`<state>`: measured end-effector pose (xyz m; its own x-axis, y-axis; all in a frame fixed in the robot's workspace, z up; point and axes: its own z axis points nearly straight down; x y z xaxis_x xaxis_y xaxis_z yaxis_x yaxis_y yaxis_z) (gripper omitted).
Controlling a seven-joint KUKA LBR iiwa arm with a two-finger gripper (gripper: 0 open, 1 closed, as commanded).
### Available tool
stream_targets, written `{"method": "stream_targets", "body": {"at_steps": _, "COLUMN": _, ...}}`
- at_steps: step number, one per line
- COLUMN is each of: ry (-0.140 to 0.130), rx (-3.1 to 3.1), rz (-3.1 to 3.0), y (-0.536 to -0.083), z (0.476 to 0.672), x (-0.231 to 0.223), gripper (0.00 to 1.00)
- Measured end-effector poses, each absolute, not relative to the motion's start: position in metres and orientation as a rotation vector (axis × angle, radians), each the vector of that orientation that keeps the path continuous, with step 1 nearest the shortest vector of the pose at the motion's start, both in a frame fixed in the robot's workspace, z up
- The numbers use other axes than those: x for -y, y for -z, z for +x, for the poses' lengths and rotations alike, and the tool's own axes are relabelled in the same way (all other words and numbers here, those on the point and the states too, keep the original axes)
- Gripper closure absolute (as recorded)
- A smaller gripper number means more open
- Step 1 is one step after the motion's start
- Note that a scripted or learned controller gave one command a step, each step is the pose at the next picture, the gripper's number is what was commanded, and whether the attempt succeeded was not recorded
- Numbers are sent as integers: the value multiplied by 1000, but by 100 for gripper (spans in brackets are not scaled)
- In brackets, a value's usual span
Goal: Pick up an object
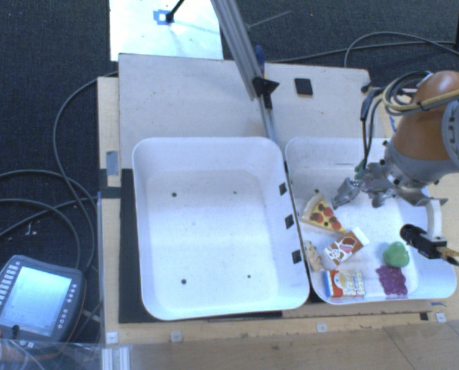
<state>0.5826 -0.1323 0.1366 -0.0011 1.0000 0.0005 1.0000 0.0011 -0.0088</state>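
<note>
Wooden bench (214, 91) on dark carpet (45, 68), cables (68, 129) trailing around. Left bin (214, 299) beside right bin (314, 156). In right bin: pizza slice (323, 215), green toy (396, 254). Gripper (346, 193) just above pizza slice, fingers parted, grasping nothing.

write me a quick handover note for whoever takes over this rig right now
Gripper: over the right bin, above the pizza slice; nothing seen between its fingers.
Objects, all in the right bin's near half: pizza slice, small carton, red packet, green piece, purple grapes.
Left bin: nothing moved into it.
Done: no pick yet.
Left: grasp one object and lift it.
</note>
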Motion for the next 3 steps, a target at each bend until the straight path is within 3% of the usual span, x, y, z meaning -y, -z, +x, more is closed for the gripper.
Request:
{"method": "stream_targets", "body": {"at_steps": 1, "ry": -4, "rx": 2222, "rz": -2219, "y": -140, "z": 584, "x": 132, "gripper": 0}}
{"method": "stream_targets", "body": {"at_steps": 2, "ry": 2, "rx": 2229, "rz": -2214, "y": -190, "z": 561, "x": 55, "gripper": 0}}
{"method": "stream_targets", "body": {"at_steps": 3, "ry": -2, "rx": 2223, "rz": -2219, "y": -94, "z": 585, "x": 90, "gripper": 0}}
